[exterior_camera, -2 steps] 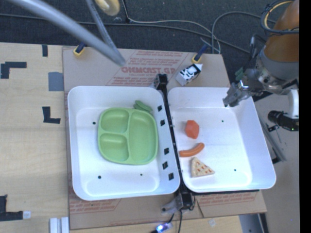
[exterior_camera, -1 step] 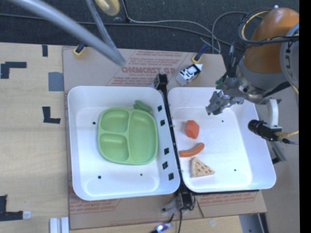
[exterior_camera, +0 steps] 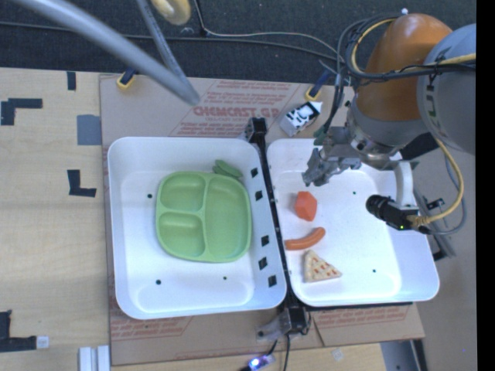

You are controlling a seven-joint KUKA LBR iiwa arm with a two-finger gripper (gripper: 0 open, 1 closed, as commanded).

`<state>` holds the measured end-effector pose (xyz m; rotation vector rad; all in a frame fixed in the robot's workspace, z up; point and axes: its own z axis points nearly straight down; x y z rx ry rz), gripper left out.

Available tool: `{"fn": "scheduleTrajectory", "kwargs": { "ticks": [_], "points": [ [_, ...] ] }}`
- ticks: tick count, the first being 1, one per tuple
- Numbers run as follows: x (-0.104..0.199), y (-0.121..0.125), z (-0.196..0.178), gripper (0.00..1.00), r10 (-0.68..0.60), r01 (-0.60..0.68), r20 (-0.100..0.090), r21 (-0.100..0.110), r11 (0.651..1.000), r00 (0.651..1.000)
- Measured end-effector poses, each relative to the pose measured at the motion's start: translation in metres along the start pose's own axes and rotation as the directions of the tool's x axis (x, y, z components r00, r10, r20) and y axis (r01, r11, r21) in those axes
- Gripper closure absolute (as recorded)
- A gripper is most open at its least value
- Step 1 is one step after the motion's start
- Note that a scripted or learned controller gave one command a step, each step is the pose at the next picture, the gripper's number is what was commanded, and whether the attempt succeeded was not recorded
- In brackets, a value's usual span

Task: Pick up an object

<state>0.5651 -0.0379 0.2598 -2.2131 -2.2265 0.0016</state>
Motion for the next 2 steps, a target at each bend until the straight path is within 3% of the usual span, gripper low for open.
{"fn": "scheduleTrajectory", "kwargs": {
  "ticks": [2],
  "points": [
    [0.091,-0.035,0.026,1.00,0.001,-0.001,0.001,0.001,1.000,1.000]
  ]
}}
